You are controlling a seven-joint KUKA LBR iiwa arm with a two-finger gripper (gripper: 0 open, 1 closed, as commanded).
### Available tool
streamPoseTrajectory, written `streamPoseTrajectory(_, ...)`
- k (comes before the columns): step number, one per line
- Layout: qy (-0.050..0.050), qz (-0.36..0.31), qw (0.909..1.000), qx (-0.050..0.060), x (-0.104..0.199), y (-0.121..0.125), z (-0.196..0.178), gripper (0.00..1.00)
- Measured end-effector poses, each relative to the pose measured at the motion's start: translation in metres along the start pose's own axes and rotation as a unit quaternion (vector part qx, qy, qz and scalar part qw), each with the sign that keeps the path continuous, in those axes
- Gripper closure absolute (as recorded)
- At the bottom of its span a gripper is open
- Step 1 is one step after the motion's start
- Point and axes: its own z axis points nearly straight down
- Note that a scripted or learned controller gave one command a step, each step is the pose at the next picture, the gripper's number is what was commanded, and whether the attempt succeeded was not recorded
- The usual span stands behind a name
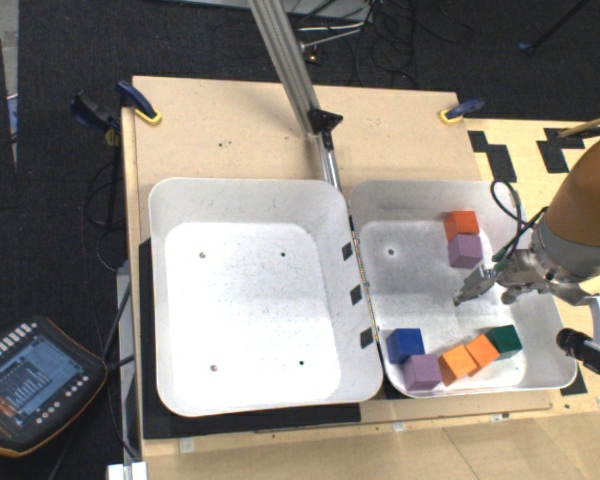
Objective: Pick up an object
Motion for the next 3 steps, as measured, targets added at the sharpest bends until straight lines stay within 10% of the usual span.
streamPoseTrajectory(1,-0.001,0.0,1.0,-0.003,-0.001,0.002,-0.013,1.0)
streamPoseTrajectory(3,-0.002,-0.002,1.0,-0.005,0.005,0.009,-0.119,1.0)
